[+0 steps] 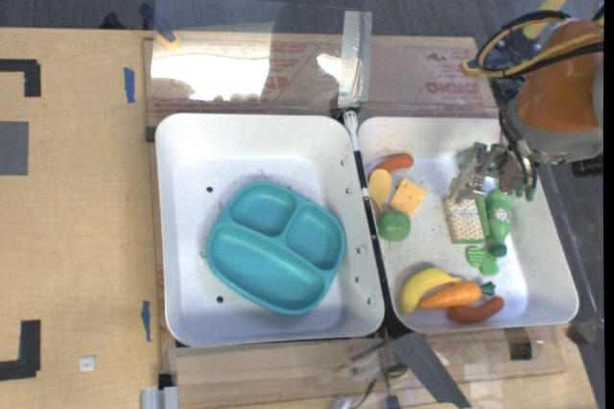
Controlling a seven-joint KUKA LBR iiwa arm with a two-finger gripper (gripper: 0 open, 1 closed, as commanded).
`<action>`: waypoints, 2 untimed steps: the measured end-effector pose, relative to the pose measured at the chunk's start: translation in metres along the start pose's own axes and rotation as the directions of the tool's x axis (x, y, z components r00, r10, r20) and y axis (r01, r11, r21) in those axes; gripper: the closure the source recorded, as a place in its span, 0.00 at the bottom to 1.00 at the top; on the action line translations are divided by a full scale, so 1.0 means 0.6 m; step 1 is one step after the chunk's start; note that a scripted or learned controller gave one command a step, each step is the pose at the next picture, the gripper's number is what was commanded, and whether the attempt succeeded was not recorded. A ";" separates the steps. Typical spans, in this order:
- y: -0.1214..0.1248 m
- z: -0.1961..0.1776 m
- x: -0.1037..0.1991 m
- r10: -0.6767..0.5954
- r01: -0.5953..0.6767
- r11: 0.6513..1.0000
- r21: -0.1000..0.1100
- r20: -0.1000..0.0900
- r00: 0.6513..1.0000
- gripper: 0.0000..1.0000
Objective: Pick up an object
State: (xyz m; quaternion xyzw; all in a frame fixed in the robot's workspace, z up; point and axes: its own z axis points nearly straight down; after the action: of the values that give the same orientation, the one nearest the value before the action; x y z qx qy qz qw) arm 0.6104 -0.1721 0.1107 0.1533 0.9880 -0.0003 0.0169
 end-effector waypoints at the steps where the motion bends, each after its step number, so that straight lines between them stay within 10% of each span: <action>1: -0.014 0.008 0.075 -0.018 0.018 1.000 0.001 0.017 1.000 1.00; 2: 0.012 0.005 0.175 -0.104 0.104 0.995 0.005 0.023 0.994 1.00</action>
State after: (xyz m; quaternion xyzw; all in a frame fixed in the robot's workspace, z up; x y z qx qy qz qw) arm 0.5127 -0.1334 0.1040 0.1015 0.9944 -0.0046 0.0279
